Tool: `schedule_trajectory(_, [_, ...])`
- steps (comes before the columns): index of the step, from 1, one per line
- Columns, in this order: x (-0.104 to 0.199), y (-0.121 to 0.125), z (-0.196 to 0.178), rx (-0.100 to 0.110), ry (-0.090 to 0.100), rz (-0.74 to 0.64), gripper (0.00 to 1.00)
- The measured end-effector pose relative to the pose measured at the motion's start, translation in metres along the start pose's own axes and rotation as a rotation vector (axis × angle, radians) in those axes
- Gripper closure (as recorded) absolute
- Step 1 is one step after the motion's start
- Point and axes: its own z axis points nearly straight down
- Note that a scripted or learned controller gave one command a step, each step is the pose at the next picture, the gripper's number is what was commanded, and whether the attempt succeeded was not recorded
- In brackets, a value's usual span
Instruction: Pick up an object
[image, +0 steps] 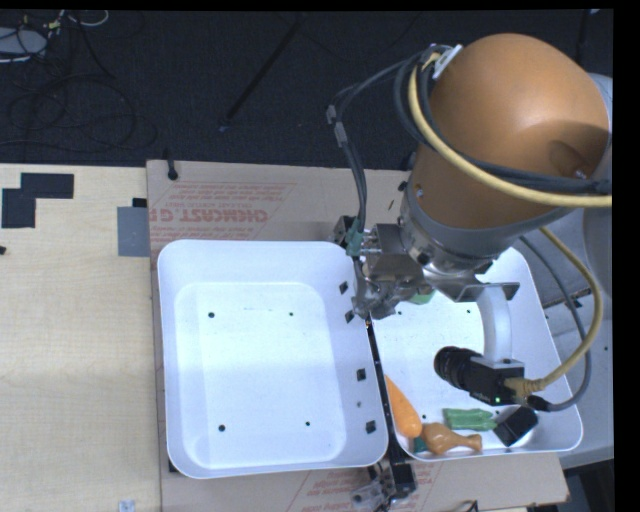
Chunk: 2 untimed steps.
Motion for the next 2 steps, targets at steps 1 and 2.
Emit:
schedule_trajectory(1, [0.061, 0.001, 0.068, -0.005, 0.003, -0.008, 1.00])
schedule_trajectory(2, [0.124, 0.001, 0.081, -0.012, 0.005, -0.008, 1.00])
